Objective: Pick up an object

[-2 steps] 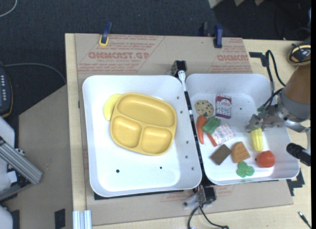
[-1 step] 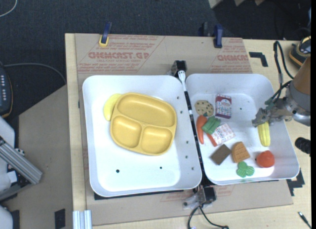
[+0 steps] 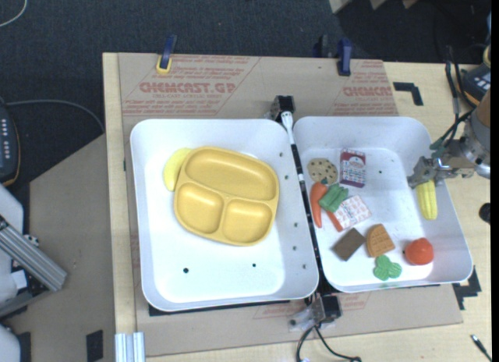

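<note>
The right bin [image 3: 390,130] holds several toy foods. Among them are a cookie [image 3: 321,170], a small red carton [image 3: 353,168], an orange carrot [image 3: 316,204], a green piece [image 3: 335,196] and a pink-and-white packet [image 3: 353,211]. Nearer the front lie a brown slab [image 3: 348,244], a tan cracker [image 3: 380,239], a green broccoli [image 3: 387,268] and a red tomato [image 3: 419,251]. A yellow corn cob [image 3: 427,199] lies by the bin's right wall. My gripper [image 3: 427,172] hangs over that wall, just above the cob's upper end. Nothing is seen held in it.
The left bin [image 3: 156,259] carries a yellow divided plate [image 3: 226,195] with a yellow banana [image 3: 173,168] tucked at its left edge. A black divider [image 3: 300,196] runs between the bins. Clamps [image 3: 164,58] sit on the board's far edge.
</note>
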Tool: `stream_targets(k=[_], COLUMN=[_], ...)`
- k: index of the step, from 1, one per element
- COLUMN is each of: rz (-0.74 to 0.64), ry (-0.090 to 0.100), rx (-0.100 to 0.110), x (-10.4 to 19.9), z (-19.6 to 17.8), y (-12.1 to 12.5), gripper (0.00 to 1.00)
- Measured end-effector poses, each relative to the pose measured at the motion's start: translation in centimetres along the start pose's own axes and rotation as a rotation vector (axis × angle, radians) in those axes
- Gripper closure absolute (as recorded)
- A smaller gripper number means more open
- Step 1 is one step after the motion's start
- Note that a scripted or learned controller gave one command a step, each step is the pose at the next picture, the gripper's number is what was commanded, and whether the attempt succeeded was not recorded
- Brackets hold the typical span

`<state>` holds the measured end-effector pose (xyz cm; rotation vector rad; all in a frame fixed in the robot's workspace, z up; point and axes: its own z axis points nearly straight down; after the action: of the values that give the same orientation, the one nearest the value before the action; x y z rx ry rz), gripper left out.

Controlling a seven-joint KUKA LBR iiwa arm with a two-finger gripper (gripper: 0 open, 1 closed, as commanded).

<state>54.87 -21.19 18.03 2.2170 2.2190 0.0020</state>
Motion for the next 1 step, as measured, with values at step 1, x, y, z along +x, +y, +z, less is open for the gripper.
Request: stream_targets(k=[1], rz=[-0.001], ry=[-0.001], rx=[-0.002], x=[-0.06], z=[-4.76], y=[0.14], gripper=[1.00])
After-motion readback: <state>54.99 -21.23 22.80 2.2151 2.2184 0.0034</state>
